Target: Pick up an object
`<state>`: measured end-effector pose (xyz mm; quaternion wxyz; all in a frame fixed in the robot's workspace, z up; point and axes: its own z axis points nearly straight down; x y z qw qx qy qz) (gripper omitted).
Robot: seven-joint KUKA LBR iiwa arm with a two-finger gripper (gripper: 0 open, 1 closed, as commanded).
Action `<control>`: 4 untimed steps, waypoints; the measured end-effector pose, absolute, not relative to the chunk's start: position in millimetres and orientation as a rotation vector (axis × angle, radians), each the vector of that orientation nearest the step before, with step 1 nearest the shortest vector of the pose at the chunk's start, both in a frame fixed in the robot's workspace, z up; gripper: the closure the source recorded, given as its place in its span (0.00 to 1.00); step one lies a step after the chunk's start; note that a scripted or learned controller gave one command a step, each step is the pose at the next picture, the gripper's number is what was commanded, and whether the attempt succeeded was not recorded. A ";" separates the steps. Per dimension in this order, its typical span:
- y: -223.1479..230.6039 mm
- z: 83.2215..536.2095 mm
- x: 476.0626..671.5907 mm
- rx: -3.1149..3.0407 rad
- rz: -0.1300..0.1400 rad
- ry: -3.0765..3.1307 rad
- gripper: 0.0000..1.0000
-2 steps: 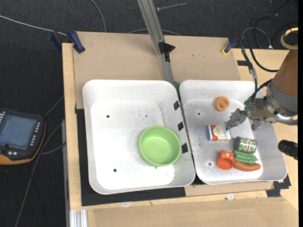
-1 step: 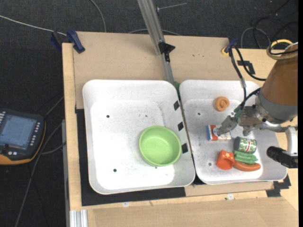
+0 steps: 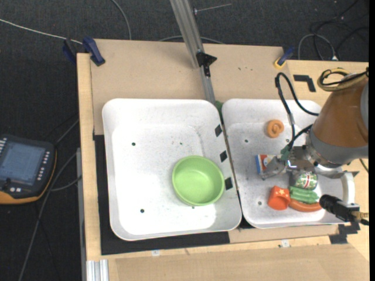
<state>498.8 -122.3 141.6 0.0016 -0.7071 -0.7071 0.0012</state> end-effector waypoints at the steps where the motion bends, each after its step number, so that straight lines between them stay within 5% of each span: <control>1: -122.0 93.4 497.8 -2.219 0.004 -2.219 0.00; 2: -122.0 106.0 499.1 -2.221 -0.001 -2.222 1.00; 4: -120.4 195.3 498.3 -2.223 -0.005 -2.225 1.00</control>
